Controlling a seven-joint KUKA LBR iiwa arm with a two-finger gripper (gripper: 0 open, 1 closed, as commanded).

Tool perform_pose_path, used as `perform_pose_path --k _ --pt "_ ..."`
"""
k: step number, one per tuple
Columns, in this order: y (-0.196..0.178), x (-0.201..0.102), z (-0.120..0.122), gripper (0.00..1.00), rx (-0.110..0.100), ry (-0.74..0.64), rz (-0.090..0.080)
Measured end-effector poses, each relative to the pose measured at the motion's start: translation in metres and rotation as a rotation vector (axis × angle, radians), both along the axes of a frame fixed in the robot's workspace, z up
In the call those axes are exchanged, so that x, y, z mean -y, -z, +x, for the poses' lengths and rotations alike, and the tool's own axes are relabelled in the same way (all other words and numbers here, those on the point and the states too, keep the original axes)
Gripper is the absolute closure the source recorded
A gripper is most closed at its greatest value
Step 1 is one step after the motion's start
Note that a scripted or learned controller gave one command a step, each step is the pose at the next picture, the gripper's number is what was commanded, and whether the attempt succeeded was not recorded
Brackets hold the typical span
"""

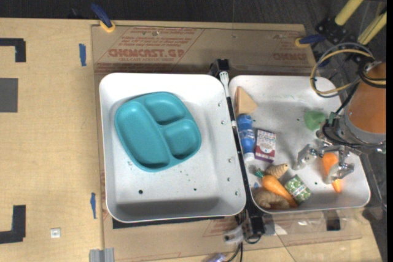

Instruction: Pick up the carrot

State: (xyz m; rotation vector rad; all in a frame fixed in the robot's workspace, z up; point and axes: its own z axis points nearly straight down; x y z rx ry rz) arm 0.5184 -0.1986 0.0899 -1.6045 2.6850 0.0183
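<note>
Camera view: I saw the carrot (276, 186) lying near the front of the right bin (356, 196), among a small box (265, 145) and a blue bottle (246, 134). The gripper (324, 159) hung to its right, well apart; whether it was apart or together I cannot tell. Pickup not yet done; approach and grasp remained.

The arm's visible end is a broad rounded orange band (371, 108) above the wrist, with a darker grey ring beneath it (the edge looks almost black). Thin black cables (334, 73) loop in wide curves beside the band, one with a yellowish sheen along its arc. Below sits the pincer (331, 165), a small bright metal assembly of silvery brackets and blocks, with orange tips on its fingers (337, 184).
</note>
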Motion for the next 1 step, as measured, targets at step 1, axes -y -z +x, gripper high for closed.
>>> perform_pose_path --k 1 --pt "-0.0015 0.0020 -0.0259 0.00 0.027 -0.187 0.001"
